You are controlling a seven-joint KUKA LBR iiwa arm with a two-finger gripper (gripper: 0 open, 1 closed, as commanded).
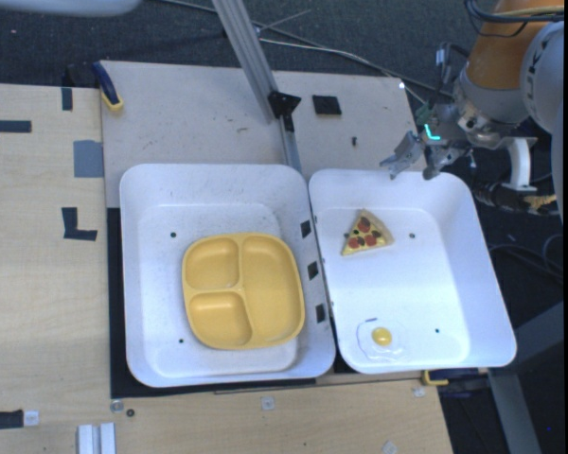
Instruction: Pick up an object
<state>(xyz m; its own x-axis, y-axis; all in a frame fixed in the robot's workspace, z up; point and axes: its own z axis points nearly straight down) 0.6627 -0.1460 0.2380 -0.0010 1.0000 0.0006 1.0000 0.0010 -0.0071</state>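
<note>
Nearest, a fried egg toy [380,337] lies flat in the right bin [473,263]; farther back lies a pizza slice toy [365,234]. Both look light, stiff and thin, best pinched across their edges. Beyond, the pincer [412,157] hovers with its fingers spread, holding nothing.

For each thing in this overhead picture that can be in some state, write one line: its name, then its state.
hand: open, holding nothing, above the far rim of the right bin
pizza slice: lying flat in the right bin, apart from the hand
fried egg: lying flat near the right bin's front edge, yolk up
yellow divided plate: right way up in the left bin, nothing in its compartments
</note>
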